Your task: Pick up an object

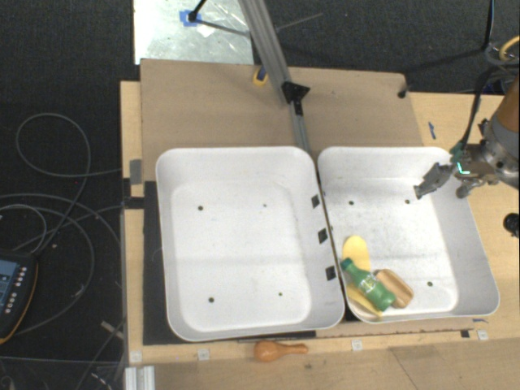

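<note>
In the right bin, near its front left corner, three things lie together. A green bottle rests on its side, with a yellow curved piece just behind it and a tan bun-shaped piece touching it on the right. My gripper hangs over the back right part of that bin, well behind and to the right of the pile. Its two dark fingers stand apart, open, with nothing between them.
The left bin sits beside the right one, with black clips along the shared wall. An orange-brown pear-shaped object lies on the bench in front of the bins. A metal pole slants in from the back.
</note>
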### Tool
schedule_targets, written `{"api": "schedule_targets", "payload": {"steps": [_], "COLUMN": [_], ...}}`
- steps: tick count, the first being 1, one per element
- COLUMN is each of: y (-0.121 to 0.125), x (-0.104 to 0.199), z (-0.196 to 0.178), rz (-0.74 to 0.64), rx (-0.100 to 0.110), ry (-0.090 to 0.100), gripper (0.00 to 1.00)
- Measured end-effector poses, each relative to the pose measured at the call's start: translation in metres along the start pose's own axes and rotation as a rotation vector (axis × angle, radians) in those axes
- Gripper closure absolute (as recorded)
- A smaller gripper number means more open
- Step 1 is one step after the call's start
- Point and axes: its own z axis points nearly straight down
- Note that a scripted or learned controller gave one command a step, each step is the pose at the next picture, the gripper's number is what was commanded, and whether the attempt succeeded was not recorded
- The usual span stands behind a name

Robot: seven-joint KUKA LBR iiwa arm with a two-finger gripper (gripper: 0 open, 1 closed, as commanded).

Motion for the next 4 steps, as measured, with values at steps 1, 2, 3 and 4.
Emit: {"api": "schedule_targets", "payload": {"steps": [1,2,3,4], "y": [0.001,-0.001,0.002,0.002], "x": [0.000,-0.001,0.002,0.002], "z": [-0.001,0.062,0.104,0.147], "rz": [0.000,0.005,0.004,0.004], "rx": [-0.002,0.003,0.002,0.002], "ry": [-0.001,0.001,0.000,0.000], "gripper": [0.00,0.00,0.00,0.00]}}
